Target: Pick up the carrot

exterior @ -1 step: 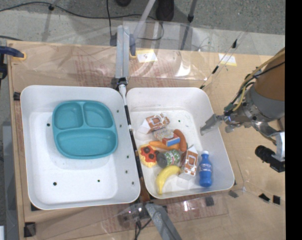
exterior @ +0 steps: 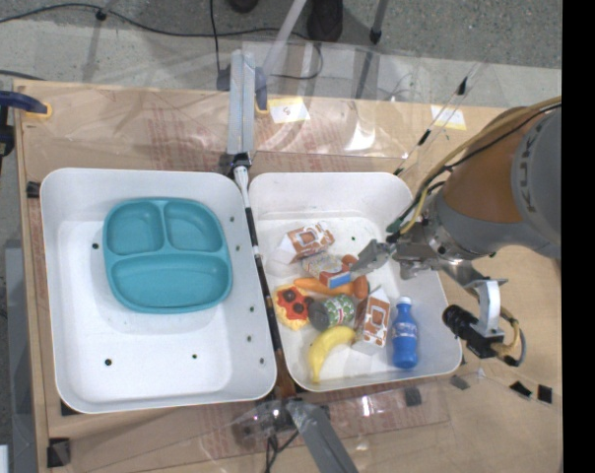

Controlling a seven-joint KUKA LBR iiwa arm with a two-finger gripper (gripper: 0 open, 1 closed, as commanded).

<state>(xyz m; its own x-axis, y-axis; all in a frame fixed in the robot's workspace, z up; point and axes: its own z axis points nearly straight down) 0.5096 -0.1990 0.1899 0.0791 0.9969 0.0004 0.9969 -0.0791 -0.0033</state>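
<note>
The carrot (exterior: 311,286) is a slim orange piece lying across the middle of the right bin (exterior: 278,190), among other food items. An orange-topped packet (exterior: 338,278) partly overlaps its right end. My gripper (exterior: 373,256) reaches in from the right and hangs just above and to the right of the carrot, over the clutter. I see nothing held in it. The wrist and the orange-banded arm (exterior: 495,180) cover the bin's right rim.
Crowded round the carrot are a snack packet (exterior: 309,239), a red and yellow toy (exterior: 293,306), a dark can (exterior: 335,311), a brown packet (exterior: 375,321), a banana (exterior: 329,348) and a blue bottle (exterior: 404,334). The left bin (exterior: 71,363) bears a teal divided plate (exterior: 167,254).
</note>
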